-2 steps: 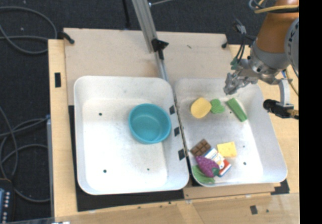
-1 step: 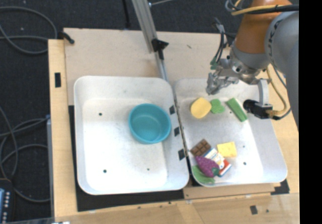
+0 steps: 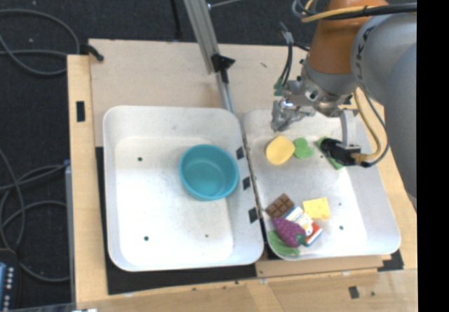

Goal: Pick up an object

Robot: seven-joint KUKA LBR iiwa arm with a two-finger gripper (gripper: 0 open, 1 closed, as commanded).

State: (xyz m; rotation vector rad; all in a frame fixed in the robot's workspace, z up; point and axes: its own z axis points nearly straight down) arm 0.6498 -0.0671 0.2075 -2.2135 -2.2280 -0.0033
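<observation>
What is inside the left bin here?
A teal bowl sits alone in the left bin, near its right side. The bowl's inside looks bare; the floor under it is covered.

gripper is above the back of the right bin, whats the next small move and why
Probably lower the gripper toward the yellow piece, which lies just in front of it in the right bin. It's the nearest object, with a green piece touching its right side, so approach from the left.

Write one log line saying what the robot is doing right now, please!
stage: reaching | gripper: above right bin, near yellow piece | held: nothing seen | blue bowl: in left bin
</observation>
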